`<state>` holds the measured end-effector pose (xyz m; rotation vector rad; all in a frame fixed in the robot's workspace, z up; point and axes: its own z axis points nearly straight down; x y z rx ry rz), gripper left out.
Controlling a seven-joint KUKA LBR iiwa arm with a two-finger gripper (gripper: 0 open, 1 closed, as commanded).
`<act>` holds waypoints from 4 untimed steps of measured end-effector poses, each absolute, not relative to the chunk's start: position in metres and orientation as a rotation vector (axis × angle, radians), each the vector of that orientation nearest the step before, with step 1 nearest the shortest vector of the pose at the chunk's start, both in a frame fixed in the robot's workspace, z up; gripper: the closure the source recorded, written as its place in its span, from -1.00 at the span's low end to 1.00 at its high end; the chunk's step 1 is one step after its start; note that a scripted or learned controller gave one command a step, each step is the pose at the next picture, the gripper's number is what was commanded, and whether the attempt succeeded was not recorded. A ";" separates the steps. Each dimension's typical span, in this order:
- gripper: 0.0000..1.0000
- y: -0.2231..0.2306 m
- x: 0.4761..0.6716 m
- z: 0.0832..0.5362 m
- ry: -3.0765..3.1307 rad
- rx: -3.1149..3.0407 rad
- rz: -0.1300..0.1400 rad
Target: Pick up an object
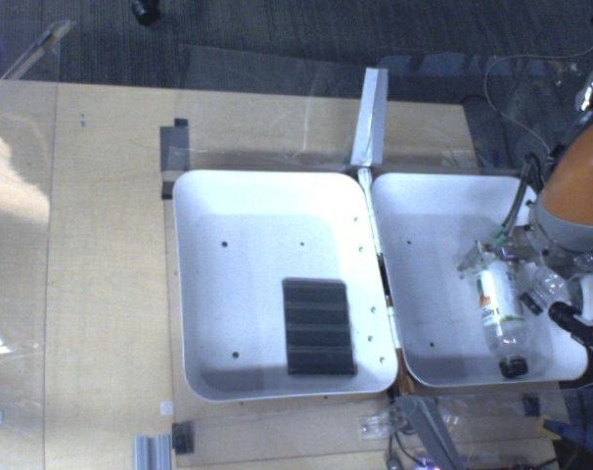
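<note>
Partly cut off at the right edge, the grey arm [573, 199] reaches over the right bin [424, 262], its gripper [502, 258] hard to make out. A clear bottle [494, 316] lies just below it, near the bin's right side. Lying flat in the left bin [218, 262] is a black ridged block [319, 327].

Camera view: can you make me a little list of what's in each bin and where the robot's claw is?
left bin: black ridged block, lying flat near the front
right bin: clear bottle with a dark cap, lying on its side
claw: over the right bin, at the bottle's upper end
arm: orange band, reaching in from the right
</note>
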<state>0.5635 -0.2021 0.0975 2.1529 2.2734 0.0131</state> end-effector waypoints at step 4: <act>-1.00 -0.184 0.550 0.090 2.532 1.838 0.011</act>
